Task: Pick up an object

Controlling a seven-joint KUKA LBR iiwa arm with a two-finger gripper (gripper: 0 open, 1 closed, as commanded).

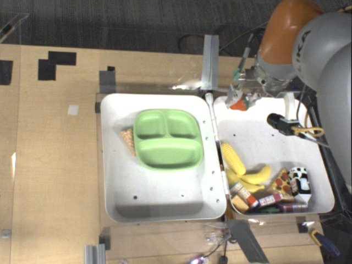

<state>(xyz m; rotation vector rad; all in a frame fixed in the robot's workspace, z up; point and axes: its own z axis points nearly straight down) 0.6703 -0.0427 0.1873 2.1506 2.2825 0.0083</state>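
White plastic forms both bins. The left bin (pixel 113 164) carries a green divided tray (pixel 166 138) at its centre, with a tan item (pixel 128 141) tucked under the tray's 9 o'clock edge. The right bin (pixel 258 133) holds its candidate objects at 6 o'clock: a corn cob (pixel 232 157), a banana (pixel 256 175) and a heap of small packets (pixel 269 197). The gripper (pixel 240 99) sits at the right bin's 11 o'clock corner, touching a small red-orange piece (pixel 238 106); finger spacing cannot be determined. Judged status: no object confirmed lifted; grasp and lift remain.
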